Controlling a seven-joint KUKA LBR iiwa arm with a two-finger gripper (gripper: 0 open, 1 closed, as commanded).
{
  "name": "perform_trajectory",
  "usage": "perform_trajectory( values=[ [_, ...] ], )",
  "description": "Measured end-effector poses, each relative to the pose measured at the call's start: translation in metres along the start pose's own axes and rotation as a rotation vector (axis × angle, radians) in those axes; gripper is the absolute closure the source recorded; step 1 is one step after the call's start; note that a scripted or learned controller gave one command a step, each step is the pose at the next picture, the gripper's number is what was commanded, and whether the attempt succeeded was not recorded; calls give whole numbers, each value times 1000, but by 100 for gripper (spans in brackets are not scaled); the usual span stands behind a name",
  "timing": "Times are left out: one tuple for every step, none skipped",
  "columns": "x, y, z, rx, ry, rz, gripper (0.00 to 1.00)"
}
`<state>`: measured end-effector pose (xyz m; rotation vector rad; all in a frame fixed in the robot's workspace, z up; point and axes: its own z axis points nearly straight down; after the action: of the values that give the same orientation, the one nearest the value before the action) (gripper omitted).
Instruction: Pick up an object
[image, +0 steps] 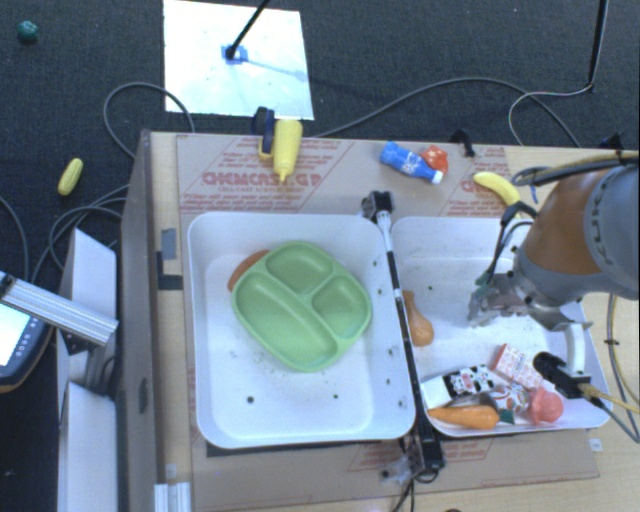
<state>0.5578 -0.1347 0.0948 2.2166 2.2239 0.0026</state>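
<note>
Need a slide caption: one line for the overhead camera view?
Arm's gripper hovers low in the right bin above small toys along its near edge; a green divided plate lies in the left bin.

My grey arm (600, 215) with its orange band reaches in from the right, wrist bent down, my metal two-finger gripper (487, 305) pointing left and low.

Robotics lab test cell. Grey arm with orange band (575, 245) over two shallow white plastic bins (215, 330) on a printed cardboard-covered surface (330, 165). Loose black cables (150, 95) across dark carpet floor (80, 60), aluminium extrusion rail (55, 308) at left, toy props scattered about.
</note>
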Motion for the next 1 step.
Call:
perform_trajectory(
  values=[
    [95, 57, -92, -6, 3, -4, 100]
  ],
)
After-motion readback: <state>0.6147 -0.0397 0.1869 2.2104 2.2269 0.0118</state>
